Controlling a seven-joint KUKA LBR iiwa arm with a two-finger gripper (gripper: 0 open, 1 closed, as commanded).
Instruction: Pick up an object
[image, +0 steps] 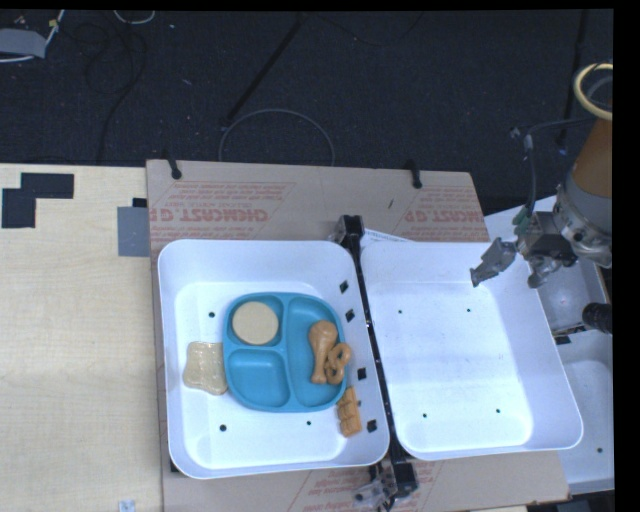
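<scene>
White plastic bins are sitting side by side at the centre of the frame as the grey arm's gripper (512, 262) is hovering over the upper right corner of the right bin (470, 400), its fingers spread and gripping nothing. Every candidate object is lying in the left bin (190, 270): a blue divided tray (265, 380) carrying a round tan cracker (254, 322) and a pretzel-like piece (328, 352), a pale biscuit (205, 367) touching the tray's left edge, and a small brown piece (349, 411) just beside its lower right corner. The approach appears barely begun; the next move calls for crossing leftward over the divider and descending.
</scene>
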